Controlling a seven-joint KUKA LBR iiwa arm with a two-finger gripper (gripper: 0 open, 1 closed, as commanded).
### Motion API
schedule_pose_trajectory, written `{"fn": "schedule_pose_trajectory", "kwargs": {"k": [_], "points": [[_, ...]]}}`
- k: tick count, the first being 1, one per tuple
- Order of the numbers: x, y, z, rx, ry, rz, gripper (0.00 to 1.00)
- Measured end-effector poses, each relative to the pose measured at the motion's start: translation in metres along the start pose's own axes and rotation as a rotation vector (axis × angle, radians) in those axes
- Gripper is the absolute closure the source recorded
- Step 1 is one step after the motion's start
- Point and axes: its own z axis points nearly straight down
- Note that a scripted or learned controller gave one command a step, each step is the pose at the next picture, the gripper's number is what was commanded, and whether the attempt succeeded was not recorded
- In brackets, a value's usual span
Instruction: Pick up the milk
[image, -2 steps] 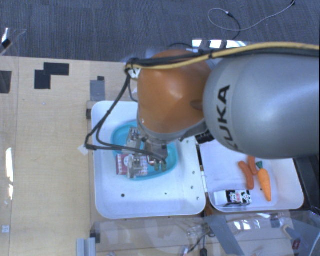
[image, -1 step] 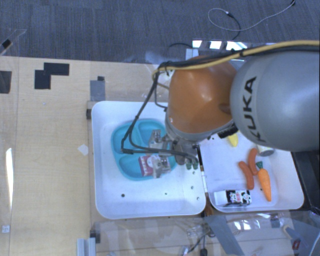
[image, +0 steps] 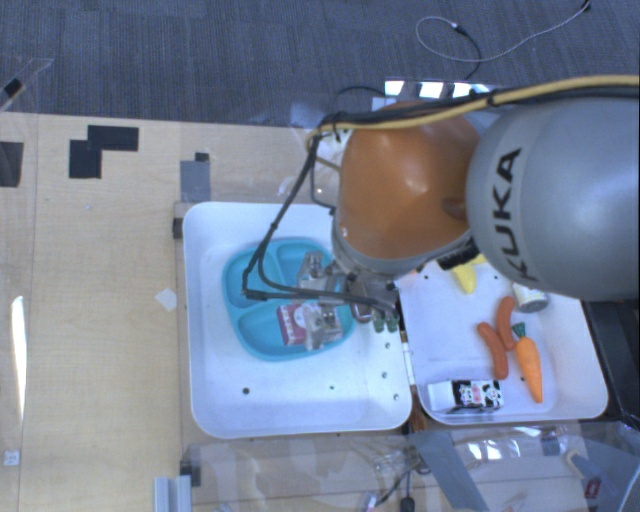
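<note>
Over the left bin (image: 215, 400), the gripper (image: 318, 300) hangs low above a blue plate (image: 245, 285) near that bin's middle, just beside a small red-and-white packet (image: 293, 324) lying on the plate; we cannot tell whether it is apart or together. The milk (image: 475, 395), a small black-and-white carton, lies well apart from it at the front edge of the right bin (image: 575, 400), toward that bin's front-left corner. A carrot (image: 528, 368) lies just right of the milk.
</note>
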Motion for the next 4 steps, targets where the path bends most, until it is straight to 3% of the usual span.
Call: {"fn": "schedule_pose_trajectory", "kwargs": {"k": [1, 2, 3, 4], "points": [[-0.009, -0.023, -0.013, 0.003, 0.008, -0.019, 1.00], [0.014, -0.072, 0.006, 0.003, 0.008, -0.227, 1.00], [0.011, -0.071, -0.006, 0.002, -0.002, -0.224, 1.00], [0.004, -0.068, 0.026, 0.000, 0.010, -0.502, 1.00]]}}
